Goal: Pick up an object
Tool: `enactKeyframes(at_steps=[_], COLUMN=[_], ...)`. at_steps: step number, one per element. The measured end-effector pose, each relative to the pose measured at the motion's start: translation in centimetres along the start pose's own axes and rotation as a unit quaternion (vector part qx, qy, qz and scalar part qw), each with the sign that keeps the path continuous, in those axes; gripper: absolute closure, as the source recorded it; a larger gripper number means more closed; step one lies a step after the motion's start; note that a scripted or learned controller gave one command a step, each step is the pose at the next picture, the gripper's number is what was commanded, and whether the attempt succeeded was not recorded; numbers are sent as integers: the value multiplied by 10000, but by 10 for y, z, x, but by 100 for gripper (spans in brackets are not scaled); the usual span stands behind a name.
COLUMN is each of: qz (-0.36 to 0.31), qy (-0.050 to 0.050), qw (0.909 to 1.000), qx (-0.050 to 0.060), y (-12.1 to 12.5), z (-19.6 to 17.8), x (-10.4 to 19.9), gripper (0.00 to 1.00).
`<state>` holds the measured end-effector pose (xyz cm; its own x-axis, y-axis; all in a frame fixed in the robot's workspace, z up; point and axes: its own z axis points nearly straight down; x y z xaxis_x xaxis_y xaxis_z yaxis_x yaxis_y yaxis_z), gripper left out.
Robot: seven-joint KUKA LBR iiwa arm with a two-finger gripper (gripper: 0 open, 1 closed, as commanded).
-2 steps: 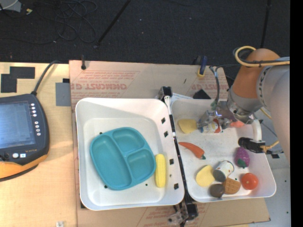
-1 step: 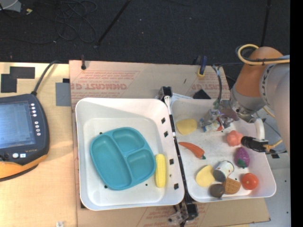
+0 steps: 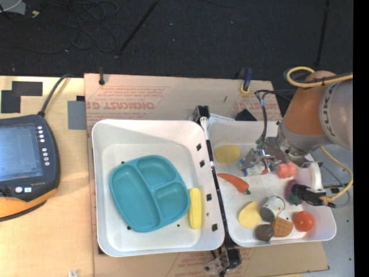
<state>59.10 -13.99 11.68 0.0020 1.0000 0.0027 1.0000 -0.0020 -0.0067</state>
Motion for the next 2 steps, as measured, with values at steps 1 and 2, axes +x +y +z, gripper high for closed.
enactKeyframes(at_steps=[1,2], qz=[-30,-22], qy=[-3,-1], qw=[10000,10000], qx=[-25,-25], y=[-3,-28], z=[-34,-72], x=[60,96], gripper=[100,100])
